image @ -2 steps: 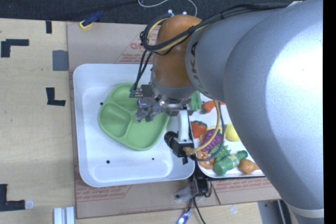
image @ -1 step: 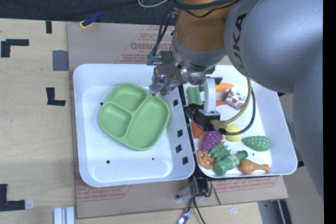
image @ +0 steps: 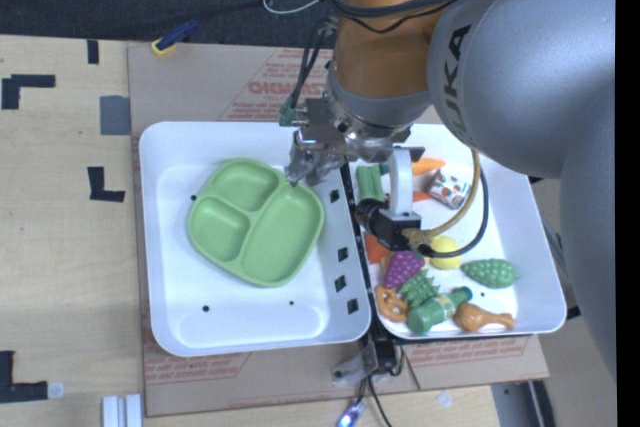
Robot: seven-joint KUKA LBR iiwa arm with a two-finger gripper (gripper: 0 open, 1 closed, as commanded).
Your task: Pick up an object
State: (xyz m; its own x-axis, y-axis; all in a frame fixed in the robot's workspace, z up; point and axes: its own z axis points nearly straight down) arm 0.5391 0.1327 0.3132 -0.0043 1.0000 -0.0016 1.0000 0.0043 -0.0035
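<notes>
Camera view, looking down at a slant: the grey arm with its orange band reaches in from the right and hangs low over the dividing wall between two white bins, its jaws [image: 318,158] near the upper right rim of a green divided plate [image: 256,223] that lies tilted in the left bin [image: 240,320]. Whether the jaws are released or clenched cannot be told, since the wrist hardware and cabling crowd that spot. Nothing is seen lifted clear of either bin, so the pick appears not yet done; the reach looks to be at the approach or the closing stage, with grasp and lift left. The likely candidates sit in the right bin [image: 530,310], a heap of toy food: purple grapes [image: 403,267], a yellow lemon [image: 446,251], a green bumpy fruit [image: 488,272], an orange drumstick [image: 480,319], a carrot [image: 428,165] and a small red and white carton [image: 449,185]. The arm's bulk hides the far part of that bin, and a looping cable crosses the toys. Which thing the program is aiming at cannot be made out from here.
</notes>
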